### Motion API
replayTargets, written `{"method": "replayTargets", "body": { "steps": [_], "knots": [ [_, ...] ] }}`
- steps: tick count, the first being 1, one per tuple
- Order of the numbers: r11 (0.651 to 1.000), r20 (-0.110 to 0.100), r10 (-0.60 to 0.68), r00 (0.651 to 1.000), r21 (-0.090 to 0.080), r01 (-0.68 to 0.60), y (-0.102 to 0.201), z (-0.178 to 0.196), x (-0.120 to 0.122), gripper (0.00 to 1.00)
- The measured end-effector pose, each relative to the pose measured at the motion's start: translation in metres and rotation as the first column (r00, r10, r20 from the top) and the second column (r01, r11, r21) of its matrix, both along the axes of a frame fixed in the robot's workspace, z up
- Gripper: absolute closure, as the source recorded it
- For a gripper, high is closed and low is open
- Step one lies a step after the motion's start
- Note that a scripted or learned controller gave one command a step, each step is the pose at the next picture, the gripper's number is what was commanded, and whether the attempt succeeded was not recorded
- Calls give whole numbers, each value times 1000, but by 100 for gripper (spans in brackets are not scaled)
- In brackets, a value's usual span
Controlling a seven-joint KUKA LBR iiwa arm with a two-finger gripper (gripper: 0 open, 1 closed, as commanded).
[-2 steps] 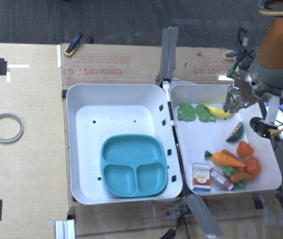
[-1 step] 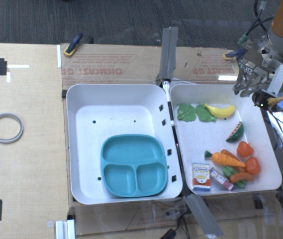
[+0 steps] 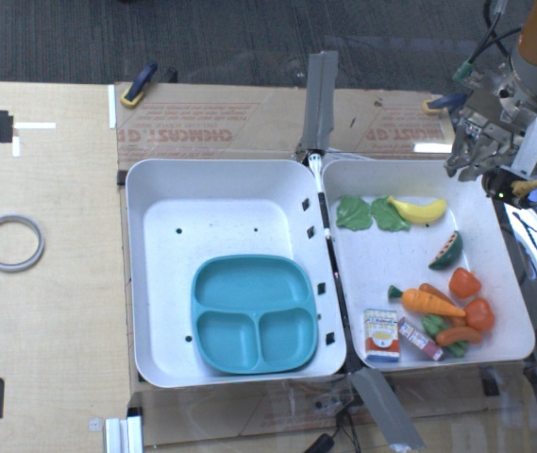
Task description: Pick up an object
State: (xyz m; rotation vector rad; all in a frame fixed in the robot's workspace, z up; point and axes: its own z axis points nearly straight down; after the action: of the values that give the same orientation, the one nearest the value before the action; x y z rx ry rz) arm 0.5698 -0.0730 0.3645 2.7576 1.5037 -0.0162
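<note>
Dark grey carpet (image 3: 249,17) is stretching across the top, while the pale wooden bench (image 3: 51,347) is carrying a roll of tape (image 3: 10,243) and brown cardboard (image 3: 221,125) is lying behind

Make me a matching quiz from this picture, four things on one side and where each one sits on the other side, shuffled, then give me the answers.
Things:
1. teal divided plate
2. banana
3. small carton
4. roll of tape

Places:
A. near edge of the right bin
B. on the bench, left of both bins
C. far part of the right bin, beside the green leaves
D. in the left bin

Pairs: 1-D, 2-C, 3-A, 4-B
</note>
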Motion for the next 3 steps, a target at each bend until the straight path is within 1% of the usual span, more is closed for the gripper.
{"method": "replayTargets", "body": {
  "steps": [1, 2, 3],
  "knots": [
    [1000, -4, 3, 1000, -3, -3, 0, 7, 1, 100],
    [993, 4, 122, 993, 5, -122, -14, -107, -36, 100],
    [997, 6, 83, 997, 3, -83, 1, 28, -81, 100]
  ]
}}
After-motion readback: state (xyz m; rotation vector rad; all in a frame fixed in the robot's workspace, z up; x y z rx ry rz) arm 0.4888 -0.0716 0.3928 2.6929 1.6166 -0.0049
